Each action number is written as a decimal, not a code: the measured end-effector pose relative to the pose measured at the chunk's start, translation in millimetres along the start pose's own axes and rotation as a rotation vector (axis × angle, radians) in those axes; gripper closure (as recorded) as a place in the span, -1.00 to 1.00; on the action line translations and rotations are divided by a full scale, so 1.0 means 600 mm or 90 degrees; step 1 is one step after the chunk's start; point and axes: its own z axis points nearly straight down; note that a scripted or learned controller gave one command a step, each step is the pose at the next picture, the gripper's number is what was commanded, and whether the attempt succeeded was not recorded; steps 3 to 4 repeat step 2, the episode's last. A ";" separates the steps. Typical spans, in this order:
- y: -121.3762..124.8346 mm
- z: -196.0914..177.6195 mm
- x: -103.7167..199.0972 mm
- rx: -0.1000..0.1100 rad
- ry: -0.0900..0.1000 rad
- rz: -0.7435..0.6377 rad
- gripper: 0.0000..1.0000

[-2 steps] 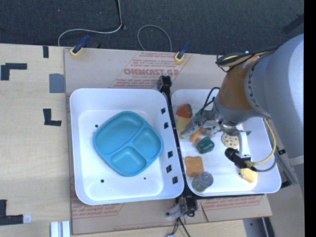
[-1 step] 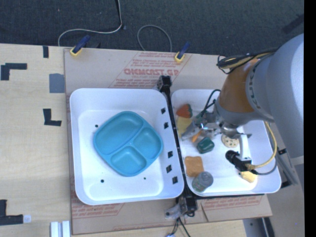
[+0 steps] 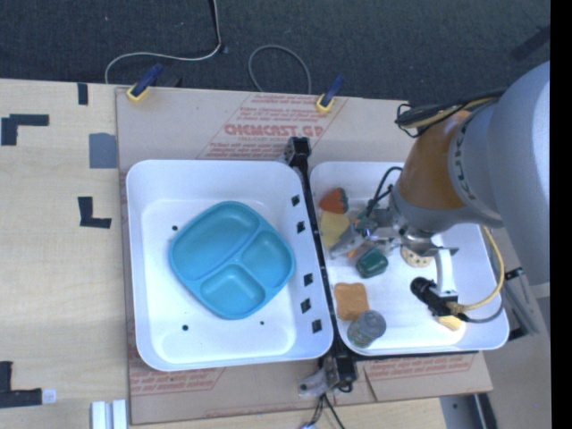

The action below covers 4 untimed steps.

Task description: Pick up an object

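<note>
Partly hidden, the gripper [image 3: 368, 239] hangs over a green object [image 3: 372, 263].

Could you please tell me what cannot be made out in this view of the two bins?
- Gripper: camera view, fingertips too small and cluttered to judge.
- Green object: too small to identify.
- Right bin: its upper right part is hidden by the arm.

White bins [image 3: 152, 266], light blue tray [image 3: 232, 257], dark green block [image 3: 371, 263], orange sponge [image 3: 351, 298], grey disc [image 3: 366, 327]
</note>
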 end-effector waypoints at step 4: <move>-0.014 -0.017 -0.019 0.000 -0.001 0.000 1.00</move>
